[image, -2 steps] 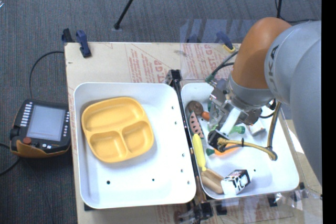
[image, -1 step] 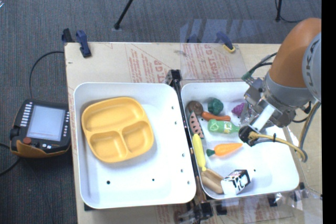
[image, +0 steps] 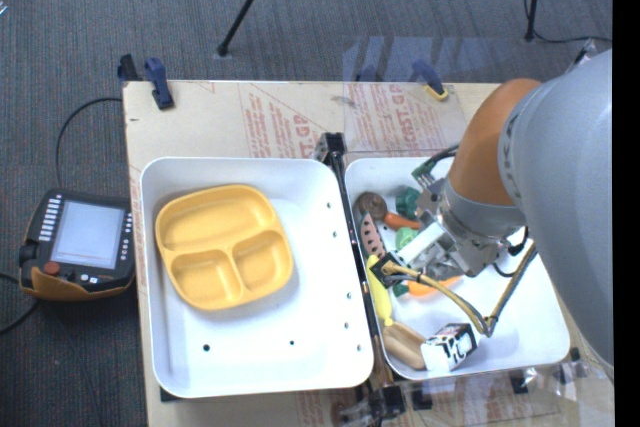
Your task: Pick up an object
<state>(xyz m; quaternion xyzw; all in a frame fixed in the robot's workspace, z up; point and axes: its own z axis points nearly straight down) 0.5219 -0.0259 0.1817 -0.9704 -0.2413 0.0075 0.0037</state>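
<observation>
The toy food pieces [image: 400, 221] that the arm could pick from lie heaped in the right bin [image: 540, 335], among them an orange carrot-like piece [image: 432, 289], a green piece [image: 408, 239], a tan hot-dog-like piece [image: 403, 345] near the front wall and a small black-and-white carton [image: 450, 346] just beside it. A yellow banana-like strip [image: 379, 293] runs along the divider side. The left bin [image: 200, 370] holds a yellow compartment tray [image: 222, 245], well apart from the clutter.

The KUKA arm [image: 540, 175] reaches in from the right, its orange band above the wrist, and its gripper [image: 418, 253] hangs low over the middle of the pile, close to the green and orange pieces. The wrist hides the tips from above, so whether the pincer is released or clenched cannot be told, and nothing can be seen held by it.

The step in hand looks like the descent onto a target in the heap. To do it well, the arm would need to settle on one piece that stands clear of its neighbours rather than straddle two, and come down straight so that it does not shove the pile against the bin wall. The carrot-like piece, lying partly free, seems the likeliest candidate; the carton, off to the front, would be an easier, more isolated grasp.
</observation>
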